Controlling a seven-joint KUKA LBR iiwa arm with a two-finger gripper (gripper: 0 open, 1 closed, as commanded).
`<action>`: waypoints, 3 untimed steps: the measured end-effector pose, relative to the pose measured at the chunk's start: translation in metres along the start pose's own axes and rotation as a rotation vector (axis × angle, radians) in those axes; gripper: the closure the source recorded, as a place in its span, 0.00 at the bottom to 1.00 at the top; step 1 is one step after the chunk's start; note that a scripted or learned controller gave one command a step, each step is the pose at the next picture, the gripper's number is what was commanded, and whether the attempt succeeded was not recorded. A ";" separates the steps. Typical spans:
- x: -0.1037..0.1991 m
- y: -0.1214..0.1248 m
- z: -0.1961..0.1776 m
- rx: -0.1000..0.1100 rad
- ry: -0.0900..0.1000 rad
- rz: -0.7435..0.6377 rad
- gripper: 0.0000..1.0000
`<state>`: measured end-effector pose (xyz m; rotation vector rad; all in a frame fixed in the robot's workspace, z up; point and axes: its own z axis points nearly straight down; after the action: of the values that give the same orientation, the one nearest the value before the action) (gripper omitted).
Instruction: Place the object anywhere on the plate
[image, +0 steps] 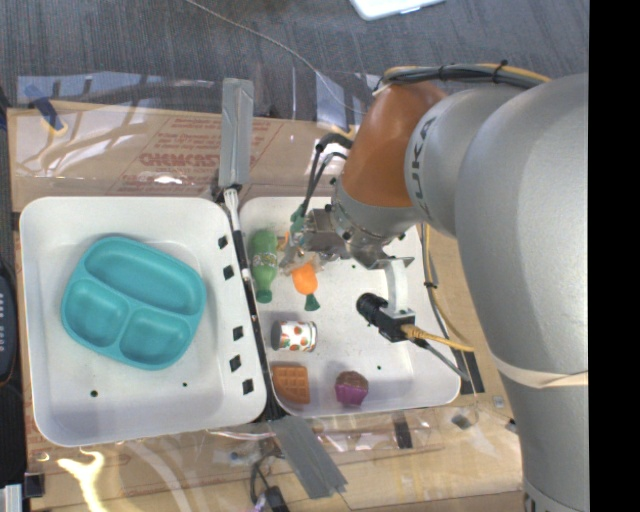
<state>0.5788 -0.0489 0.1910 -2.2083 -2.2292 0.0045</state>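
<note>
Cardboard-lined bench carries two white bins (130, 420) side by side so picking and placing stay separate. At nine o'clock the teal divided plate (133, 300) lies alone in the left bin, awaiting an object. Toward three o'clock the right bin keeps the candidates: green bottle (263, 262), toy carrot (305, 280), small can (295, 336), waffle (290, 382), purple cupcake (350, 388). The gripper (318, 238) hangs just above the carrot; whether it is clenched or released I cannot tell
</note>
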 end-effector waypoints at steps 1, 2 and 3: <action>0.082 -0.015 0.001 0.002 0.000 -0.003 1.00; 0.141 -0.023 0.081 -0.015 0.001 0.001 1.00; 0.125 -0.007 -0.002 -0.006 -0.001 0.004 1.00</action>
<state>0.5712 0.0755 0.1933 -2.2157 -2.2285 -0.0017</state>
